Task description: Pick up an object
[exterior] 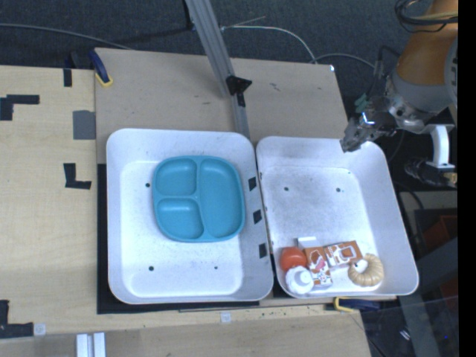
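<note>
Several small objects lie along the front edge of the right bin [335, 199]: an orange-red round object [291, 258], a white bottle-like piece [300, 280], a red-and-white printed packet [332, 260] and a tan ring-shaped pastry [367, 270]. My gripper [355, 136] hangs over the bin's far right corner, well away from these objects. Nothing shows between its fingers. The orange-banded arm [425, 58] reaches in from the upper right.
The left bin [126, 222] holds a blue divided plate [198, 198] in its middle. A grey metal pole [216, 43] slants down from the top to the gap between the bins. Cables trail behind the bench at the top.
</note>
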You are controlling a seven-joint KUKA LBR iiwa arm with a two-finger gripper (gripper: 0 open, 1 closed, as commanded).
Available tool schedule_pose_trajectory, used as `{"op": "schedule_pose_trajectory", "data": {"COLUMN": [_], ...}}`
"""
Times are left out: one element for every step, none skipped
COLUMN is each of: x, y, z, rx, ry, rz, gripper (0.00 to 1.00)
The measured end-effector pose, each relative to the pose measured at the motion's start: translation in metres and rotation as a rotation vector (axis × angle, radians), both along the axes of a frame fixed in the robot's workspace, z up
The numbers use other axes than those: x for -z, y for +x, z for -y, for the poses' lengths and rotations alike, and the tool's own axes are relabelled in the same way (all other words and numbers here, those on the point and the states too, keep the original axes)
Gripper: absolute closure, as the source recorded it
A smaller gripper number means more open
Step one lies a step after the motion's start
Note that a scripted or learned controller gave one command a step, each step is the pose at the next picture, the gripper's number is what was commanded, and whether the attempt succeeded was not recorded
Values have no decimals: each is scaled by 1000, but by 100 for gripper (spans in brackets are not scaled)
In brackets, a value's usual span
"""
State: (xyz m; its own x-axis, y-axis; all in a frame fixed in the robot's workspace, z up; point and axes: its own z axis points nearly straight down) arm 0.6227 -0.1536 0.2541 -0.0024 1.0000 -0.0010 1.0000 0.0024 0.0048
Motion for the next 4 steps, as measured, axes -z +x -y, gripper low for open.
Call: {"op": "schedule_pose_trajectory", "data": {"x": [-30,-21,-15,1], "y": [1,-4,-7,-13], "z": [0,-62,-112,-155], "rx": [1,-4,-4,-3], "ry": [1,2,2,1], "rz": [-2,-6,-7,-8], "gripper": [100,100,100,100]}}
